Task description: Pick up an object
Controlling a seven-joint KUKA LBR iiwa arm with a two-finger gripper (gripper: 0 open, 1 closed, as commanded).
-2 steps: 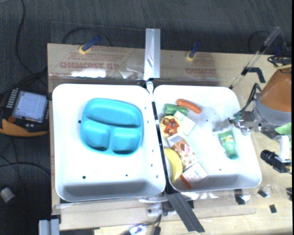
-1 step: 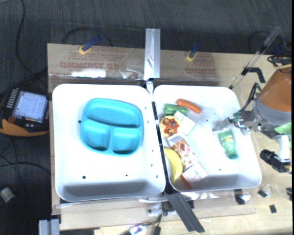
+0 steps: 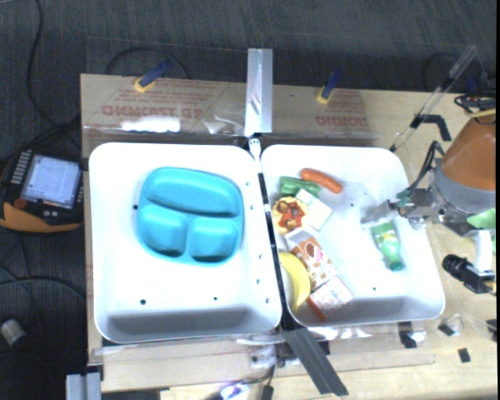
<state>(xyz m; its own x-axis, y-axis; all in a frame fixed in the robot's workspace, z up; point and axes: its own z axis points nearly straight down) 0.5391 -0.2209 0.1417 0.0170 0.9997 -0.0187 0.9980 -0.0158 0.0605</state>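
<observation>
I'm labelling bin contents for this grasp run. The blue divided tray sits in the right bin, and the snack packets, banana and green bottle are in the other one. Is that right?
Not quite. In the camera view the blue divided tray sits in the left bin, not the right. The snack packets, banana and green bottle are in the other one, the right bin, as you said.

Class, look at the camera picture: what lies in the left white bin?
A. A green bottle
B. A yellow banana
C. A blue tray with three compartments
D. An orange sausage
C: the blue tray with three compartments lies in the left bin, while the banana, the green bottle and the orange sausage lie in the right bin.
</observation>
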